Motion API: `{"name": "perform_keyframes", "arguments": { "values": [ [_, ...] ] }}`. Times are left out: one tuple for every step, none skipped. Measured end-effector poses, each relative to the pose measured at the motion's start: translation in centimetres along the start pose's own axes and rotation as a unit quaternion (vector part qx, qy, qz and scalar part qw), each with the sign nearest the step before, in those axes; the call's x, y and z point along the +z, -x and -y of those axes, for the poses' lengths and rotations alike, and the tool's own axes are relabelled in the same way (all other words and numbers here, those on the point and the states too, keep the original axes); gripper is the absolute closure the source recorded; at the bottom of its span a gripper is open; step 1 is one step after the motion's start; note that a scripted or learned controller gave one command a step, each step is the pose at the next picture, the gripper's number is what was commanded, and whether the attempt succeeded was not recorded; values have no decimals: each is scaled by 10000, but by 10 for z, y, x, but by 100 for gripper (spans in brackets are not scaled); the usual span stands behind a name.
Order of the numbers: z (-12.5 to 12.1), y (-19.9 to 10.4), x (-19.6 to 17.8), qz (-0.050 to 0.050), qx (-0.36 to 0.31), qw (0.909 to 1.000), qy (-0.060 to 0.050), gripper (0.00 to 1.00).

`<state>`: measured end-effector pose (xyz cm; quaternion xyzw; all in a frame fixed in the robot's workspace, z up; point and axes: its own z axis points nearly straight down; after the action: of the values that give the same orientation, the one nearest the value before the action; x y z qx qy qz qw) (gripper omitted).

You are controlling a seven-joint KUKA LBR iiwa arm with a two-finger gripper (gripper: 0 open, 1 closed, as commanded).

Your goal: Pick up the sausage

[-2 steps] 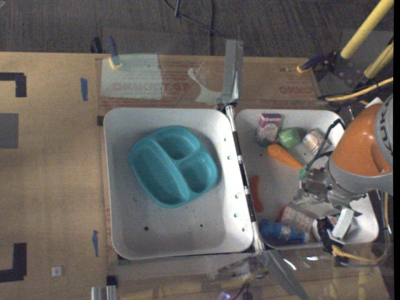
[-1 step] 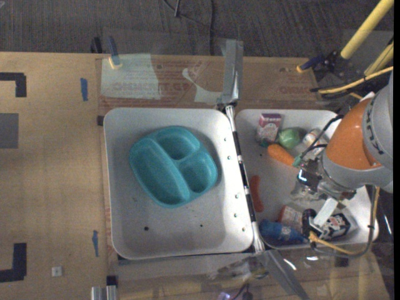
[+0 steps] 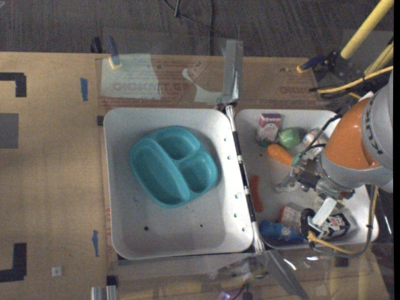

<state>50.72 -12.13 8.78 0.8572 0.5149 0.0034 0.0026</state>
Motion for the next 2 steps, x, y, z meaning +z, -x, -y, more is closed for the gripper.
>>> {"name": "perform_keyframes", "arguments": {
  "values": [
    [-3,63,0,14,-1089,9941,-14,0],
    [-94,-25,2,9,-535,9986,-17,0]
  ]
}}
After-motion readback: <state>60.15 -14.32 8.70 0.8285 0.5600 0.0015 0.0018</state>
